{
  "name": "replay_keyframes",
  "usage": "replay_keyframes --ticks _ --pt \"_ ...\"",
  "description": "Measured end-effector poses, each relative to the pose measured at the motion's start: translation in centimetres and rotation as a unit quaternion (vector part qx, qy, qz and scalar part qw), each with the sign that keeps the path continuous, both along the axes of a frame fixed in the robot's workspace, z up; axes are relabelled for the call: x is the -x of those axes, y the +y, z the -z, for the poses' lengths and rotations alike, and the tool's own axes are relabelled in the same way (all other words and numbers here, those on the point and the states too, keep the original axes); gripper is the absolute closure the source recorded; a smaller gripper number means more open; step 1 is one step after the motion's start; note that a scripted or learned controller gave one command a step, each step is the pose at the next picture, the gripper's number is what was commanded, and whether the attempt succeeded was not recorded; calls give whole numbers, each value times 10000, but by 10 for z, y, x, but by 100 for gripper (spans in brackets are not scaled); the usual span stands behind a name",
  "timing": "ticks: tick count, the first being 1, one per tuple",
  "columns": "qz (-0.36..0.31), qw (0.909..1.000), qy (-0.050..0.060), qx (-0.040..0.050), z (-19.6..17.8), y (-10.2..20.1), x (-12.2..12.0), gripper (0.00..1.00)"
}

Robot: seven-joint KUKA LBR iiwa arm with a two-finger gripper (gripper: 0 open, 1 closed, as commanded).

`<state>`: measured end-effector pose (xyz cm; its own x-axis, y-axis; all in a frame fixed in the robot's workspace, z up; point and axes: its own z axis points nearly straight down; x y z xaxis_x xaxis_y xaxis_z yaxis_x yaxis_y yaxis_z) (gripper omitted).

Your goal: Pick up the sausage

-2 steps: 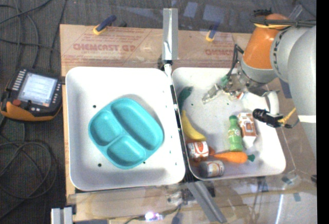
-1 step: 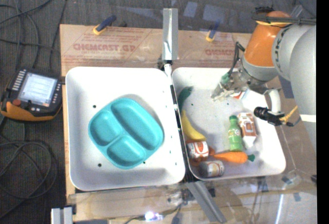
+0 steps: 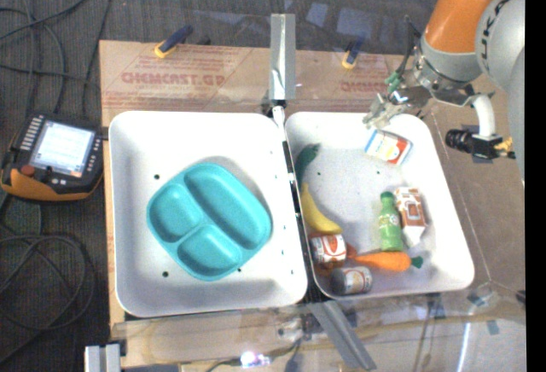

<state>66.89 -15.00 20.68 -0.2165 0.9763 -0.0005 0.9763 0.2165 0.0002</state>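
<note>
one claw hangs at the far rim of the right bin, tilted down from the orange-banded wrist, and how wide it stands cannot be told from this slanted view; no object can be seen caught in it. it sits just above a small white carton, which suggests the arm is only entering the bin rather than aiming at anything yet. further toward the near side lie a green bottle and a red-and-white box, touching each other, with a carrot lying across below them. the sausage is most likely the stubby brownish cylinder against the near wall, though that is a judgement, since it is small and dull. it lies just beside the carrot's tip and a red-labelled can, well apart from the claw, so the reach probably has to cross the whole bin and come down in a crowded corner where neighbours could be nudged. a banana and a dark green vegetable lie along the dividing wall. the left bin holds a teal divided tray.
</note>
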Motion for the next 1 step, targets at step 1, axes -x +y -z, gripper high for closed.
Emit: replay_keyframes --ticks 1 --pt "-74 10000 0 -3 -68 59 18 100"
